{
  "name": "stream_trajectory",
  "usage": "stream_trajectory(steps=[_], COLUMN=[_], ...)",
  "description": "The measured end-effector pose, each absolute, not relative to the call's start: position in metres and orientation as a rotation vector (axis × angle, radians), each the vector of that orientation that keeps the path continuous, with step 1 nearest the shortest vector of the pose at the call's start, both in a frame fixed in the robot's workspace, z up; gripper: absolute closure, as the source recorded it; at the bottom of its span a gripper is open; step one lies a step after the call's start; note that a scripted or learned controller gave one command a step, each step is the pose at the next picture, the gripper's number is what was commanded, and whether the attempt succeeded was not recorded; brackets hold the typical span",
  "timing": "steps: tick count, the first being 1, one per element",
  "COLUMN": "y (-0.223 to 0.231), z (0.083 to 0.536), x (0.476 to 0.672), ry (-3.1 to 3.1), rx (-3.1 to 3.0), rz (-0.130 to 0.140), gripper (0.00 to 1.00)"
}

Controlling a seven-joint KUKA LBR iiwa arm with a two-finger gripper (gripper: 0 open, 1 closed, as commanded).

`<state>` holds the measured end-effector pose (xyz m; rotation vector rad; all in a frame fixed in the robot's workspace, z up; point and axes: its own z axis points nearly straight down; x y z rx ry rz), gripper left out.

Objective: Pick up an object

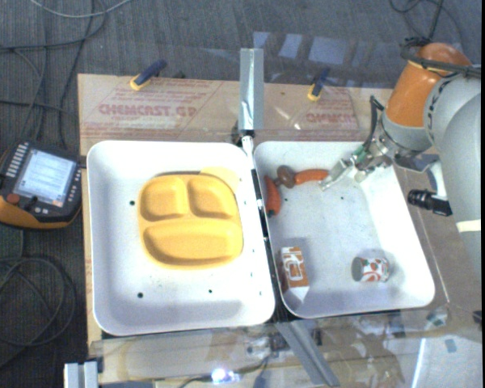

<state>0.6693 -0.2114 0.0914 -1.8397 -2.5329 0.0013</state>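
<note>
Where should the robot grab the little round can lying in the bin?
Probably across its curved middle, coming straight down from above. The can lies tipped on its side on the right bin's floor, apart from the walls and from the small box, so fingers could fit on both sides. The gripper is far up the bin.

Arm [461, 128] cut off at right edge, behind the claw [345, 170]. Claw finger state indeterminate. Carton [294, 267] label below the claw illegible.

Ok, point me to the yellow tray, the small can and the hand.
yellow tray [191, 220]: camera view, its middle divider.
small can [373, 268]: camera view, its side.
hand [339, 176]: camera view, between its fingertips.
</note>
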Motion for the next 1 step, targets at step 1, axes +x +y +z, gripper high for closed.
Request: stream_trajectory(steps=[1], y=[-0.1805], z=[0.0893], x=[0.6698], ry=[-2.563], rx=[-1.830], rz=[0.007], gripper=[0.00])
